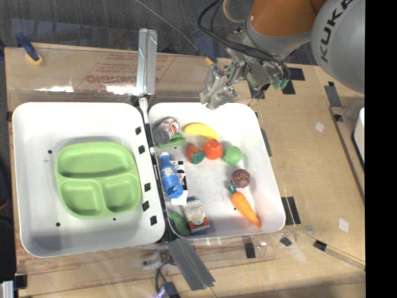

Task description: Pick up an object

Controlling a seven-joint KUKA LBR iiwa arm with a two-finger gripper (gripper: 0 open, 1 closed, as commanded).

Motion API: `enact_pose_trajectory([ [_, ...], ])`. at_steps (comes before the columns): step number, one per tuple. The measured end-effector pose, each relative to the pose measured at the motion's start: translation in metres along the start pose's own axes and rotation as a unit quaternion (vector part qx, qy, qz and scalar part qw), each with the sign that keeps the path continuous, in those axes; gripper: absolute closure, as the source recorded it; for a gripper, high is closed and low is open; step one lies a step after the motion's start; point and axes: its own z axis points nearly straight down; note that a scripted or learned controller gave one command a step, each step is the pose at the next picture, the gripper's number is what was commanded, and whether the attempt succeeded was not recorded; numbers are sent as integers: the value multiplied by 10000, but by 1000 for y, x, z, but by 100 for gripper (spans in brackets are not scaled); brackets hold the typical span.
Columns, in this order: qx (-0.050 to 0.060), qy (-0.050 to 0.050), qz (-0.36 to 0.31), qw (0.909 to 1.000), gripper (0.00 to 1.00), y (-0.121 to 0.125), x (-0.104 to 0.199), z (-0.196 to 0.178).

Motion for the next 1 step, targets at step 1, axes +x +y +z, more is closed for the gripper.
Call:
enact_pose_trajectory([
  [1,-61,76,-396,9992,100,23,-1,110],
])
